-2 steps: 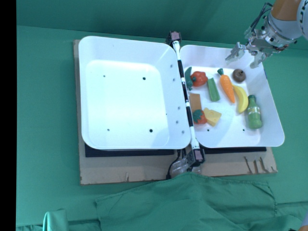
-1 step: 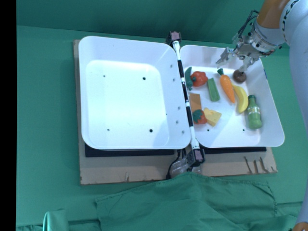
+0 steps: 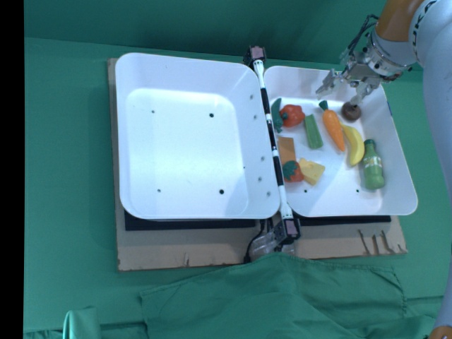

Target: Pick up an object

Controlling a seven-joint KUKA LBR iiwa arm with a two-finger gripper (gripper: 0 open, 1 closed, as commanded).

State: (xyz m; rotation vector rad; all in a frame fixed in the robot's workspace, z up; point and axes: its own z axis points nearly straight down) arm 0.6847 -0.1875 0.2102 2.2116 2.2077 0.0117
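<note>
My gripper [image 3: 341,96] hangs over the far part of the right bin [image 3: 395,196], its two fingers spread open and nothing between them. A small brown round object [image 3: 351,111] lies just under the right fingertip. Close by it are a carrot [image 3: 332,128], a banana [image 3: 353,145] and a green bottle [image 3: 372,165]. Further left lie a green cucumber stick [image 3: 313,131], a red pepper with a green stem [image 3: 289,115], an orange block [image 3: 286,148], a strawberry [image 3: 292,171] and a yellow cheese wedge [image 3: 311,170].
The left bin [image 3: 134,83] stands beside the right one, joined along a black-and-white divider bar [image 3: 272,136]. Both rest on a cardboard sheet [image 3: 176,249]. Green cloth [image 3: 268,299] is bunched at the front edge.
</note>
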